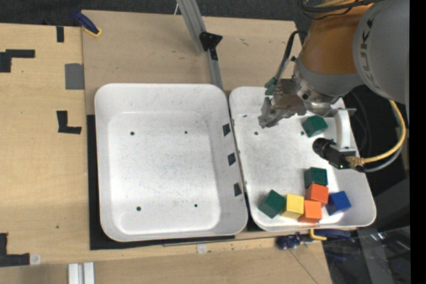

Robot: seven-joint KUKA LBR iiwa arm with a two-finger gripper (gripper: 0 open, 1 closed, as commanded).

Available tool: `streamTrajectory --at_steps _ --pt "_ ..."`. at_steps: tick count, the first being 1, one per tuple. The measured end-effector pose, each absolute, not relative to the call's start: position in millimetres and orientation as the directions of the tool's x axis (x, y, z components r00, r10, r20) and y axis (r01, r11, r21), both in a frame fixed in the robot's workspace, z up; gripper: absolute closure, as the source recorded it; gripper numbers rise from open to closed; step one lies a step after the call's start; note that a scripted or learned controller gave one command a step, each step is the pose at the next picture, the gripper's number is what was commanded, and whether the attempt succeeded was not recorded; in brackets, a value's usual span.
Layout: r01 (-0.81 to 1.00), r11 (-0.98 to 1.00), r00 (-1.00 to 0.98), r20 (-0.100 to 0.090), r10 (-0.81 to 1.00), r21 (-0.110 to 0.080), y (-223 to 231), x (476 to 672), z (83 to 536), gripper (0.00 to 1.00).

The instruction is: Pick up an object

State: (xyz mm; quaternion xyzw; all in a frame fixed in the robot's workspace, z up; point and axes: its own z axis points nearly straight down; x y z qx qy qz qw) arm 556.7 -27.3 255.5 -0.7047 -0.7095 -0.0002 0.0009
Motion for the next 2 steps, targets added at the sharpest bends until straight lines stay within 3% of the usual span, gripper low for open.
streamTrajectory --at_steps 2 --pt "1.0 0.006 -0.006 0.001 1.0 -0.004 66.8 568.3 229.1 1.0"
